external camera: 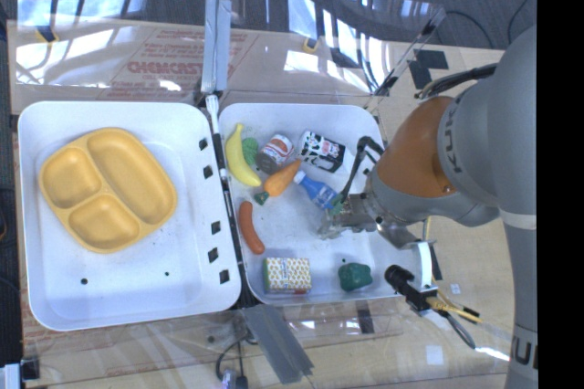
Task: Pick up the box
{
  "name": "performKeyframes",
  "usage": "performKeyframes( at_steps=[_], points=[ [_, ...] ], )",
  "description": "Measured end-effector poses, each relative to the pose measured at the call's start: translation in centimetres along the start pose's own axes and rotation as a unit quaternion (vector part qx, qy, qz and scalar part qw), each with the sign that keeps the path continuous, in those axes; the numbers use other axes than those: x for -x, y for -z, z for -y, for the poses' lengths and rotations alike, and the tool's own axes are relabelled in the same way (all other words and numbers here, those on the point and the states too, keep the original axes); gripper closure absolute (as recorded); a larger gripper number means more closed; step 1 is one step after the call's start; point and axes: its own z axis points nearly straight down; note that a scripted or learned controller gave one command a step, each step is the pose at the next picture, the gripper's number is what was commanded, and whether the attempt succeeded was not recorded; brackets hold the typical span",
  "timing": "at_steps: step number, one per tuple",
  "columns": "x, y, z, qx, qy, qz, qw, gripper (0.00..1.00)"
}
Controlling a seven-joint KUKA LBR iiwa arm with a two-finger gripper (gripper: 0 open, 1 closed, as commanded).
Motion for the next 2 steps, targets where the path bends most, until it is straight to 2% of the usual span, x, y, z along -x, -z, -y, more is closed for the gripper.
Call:
performKeyframes(
  at_steps=[1, 2],
  points=[
    [0.0, 0.0, 0.0, 0.0, 0.0, 0.0, 1.0, 0.0],
    [3.3, -0.8, -4.5, 0.002, -0.012, 0.0, 0.9999, 0.0]
  ],
)
